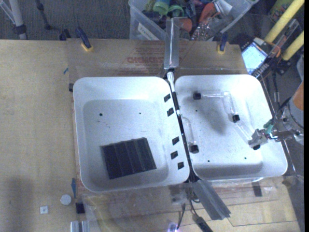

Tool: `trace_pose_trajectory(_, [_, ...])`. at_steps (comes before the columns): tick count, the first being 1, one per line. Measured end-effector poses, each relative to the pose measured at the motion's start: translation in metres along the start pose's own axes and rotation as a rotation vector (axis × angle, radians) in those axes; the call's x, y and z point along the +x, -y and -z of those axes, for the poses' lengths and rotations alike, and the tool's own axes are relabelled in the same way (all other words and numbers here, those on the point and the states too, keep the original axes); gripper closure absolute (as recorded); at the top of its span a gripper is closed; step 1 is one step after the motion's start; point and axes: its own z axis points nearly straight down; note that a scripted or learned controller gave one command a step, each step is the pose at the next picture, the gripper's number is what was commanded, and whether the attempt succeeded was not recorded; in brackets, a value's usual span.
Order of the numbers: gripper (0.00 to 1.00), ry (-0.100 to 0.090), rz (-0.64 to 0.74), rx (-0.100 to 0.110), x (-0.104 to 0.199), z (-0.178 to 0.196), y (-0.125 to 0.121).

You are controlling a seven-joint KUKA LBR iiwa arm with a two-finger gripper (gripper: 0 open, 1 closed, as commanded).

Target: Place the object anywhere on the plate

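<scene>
White plastic underfoot everywhere: two shallow bins side by side on the bench (34,105), split by a divider (177,124) with small black tabs. Grey arm (289,129) reaching in from the view's right, low over the right bin (212,170), close to its right wall. Cannot tell whether the jaws are released or clenched, being small and blurred against the rim, and cannot tell whether anything sits between them. Just beside the jaws, seemingly touching: the near end of a clear bent piece (227,99) with black tips, probably the object, running from there up and away toward the bin's far corner. Farther from the jaws, along the divider, a second clear piece (188,138) with a black end. Well apart from the jaws, across the divider in the left bin (120,88): the plate (128,157), dark, ridged, lying flat and bare. Judged as the pick step, at or near the grasp, with no part of the placing done. Next move: confirm a firm hold on the slick clear piece, lift clear of the bin floor, carry over the divider without snagging the tabs, lower onto the dark ridges and let go. Likely trouble: slipping off so thin and smooth a thing.
</scene>
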Motion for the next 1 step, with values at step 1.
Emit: trace_pose_trajectory(1, [1.0, 0.004, 0.413, -0.003, 0.0583, 0.1524, -0.0648])
